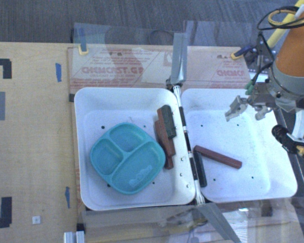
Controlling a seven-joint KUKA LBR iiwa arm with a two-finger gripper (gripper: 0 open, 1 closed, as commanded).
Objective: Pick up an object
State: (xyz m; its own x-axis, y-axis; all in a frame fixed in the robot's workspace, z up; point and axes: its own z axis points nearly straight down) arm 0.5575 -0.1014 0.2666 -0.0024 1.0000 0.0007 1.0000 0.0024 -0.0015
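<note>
Here the tool (pixel 247 108) hangs with fingers apart, nothing held; the brown bar (pixel 218 157) lies below-left.

robot lab: arm (pixel 294 54), bench bins (pixel 86 105).

Evenly and brightly lit, cool bluish cast overall. Soft, short shadows under teal plate (pixel 126 157) and brown bar (pixel 218 157). White bins (pixel 86 105) near overexposure, little surface detail. Faint glare on clear sheeting over cardboard (pixel 111 67). Slight softness throughout; orange arm section (pixel 294 52) blurred at right edge. Low resolution.
</note>
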